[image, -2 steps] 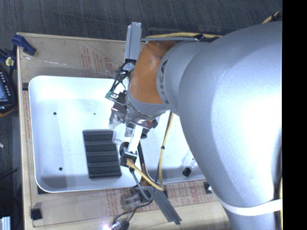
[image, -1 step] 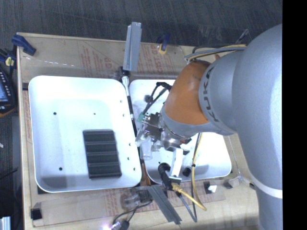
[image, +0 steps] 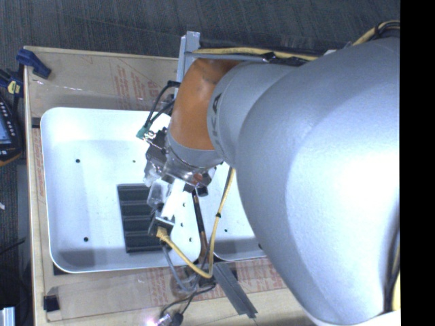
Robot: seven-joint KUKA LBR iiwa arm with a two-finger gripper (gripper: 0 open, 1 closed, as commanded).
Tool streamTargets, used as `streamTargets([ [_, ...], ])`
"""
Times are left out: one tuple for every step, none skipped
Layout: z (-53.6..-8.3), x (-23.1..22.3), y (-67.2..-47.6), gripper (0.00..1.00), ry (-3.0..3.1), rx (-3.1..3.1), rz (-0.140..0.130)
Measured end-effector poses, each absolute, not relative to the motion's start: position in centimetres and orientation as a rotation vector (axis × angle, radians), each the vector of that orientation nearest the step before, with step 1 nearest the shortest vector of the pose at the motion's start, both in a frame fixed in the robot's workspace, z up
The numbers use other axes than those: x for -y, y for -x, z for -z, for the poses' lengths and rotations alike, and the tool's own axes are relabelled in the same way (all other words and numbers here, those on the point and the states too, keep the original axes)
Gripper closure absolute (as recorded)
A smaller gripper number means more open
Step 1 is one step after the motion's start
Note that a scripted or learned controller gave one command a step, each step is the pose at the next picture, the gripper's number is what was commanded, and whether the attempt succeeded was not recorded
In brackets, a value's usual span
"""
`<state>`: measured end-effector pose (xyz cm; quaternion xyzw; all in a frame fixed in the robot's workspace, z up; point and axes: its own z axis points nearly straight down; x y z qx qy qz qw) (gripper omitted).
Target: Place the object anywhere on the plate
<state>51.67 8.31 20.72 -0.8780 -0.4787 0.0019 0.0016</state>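
Camera view: one dark ridged object (image: 139, 217), one arm (image: 272, 148), finger state indiscernible.

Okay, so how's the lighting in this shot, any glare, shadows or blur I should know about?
Camera view: the left bin's far rim is washed out by glare; soft shadow lies along its near wall; the arm looms large and slightly soft, covering most of the right bin; the dark ridged object stays fairly sharp.
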Motion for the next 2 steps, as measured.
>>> streamTargets([
  [-16.4, -18.6, -47.7, 1.0, 2.842, 1.333, -0.013],
  [-21.1, -12.6, -47.6, 1.0, 2.933, 1.121, -0.006],
])
